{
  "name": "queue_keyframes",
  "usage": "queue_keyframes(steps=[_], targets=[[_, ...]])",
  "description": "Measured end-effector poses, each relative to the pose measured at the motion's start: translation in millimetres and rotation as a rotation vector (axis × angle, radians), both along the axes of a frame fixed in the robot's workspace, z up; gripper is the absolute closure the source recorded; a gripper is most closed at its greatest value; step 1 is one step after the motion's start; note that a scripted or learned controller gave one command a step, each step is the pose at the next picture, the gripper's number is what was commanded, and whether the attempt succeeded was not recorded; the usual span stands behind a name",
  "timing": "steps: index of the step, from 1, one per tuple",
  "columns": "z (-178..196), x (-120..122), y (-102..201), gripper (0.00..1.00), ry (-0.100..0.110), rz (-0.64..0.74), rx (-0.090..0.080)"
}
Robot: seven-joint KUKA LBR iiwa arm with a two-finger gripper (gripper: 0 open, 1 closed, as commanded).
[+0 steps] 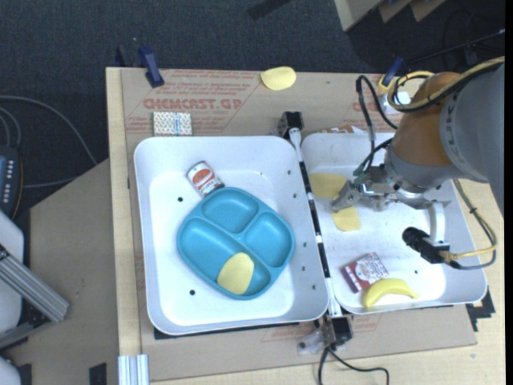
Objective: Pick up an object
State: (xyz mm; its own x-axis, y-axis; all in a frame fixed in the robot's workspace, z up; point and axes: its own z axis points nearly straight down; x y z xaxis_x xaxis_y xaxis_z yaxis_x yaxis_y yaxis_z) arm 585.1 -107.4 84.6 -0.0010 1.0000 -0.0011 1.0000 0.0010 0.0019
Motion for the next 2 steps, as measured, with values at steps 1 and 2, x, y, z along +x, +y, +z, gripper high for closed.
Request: queue_keyframes(steps=[1,2], targets=[[-0.2,-9.1,15.2,0.0,0.004,0.0,0.002],[9.7,-8.8,15.3,1.0,0.003,-0.001,0.002]])
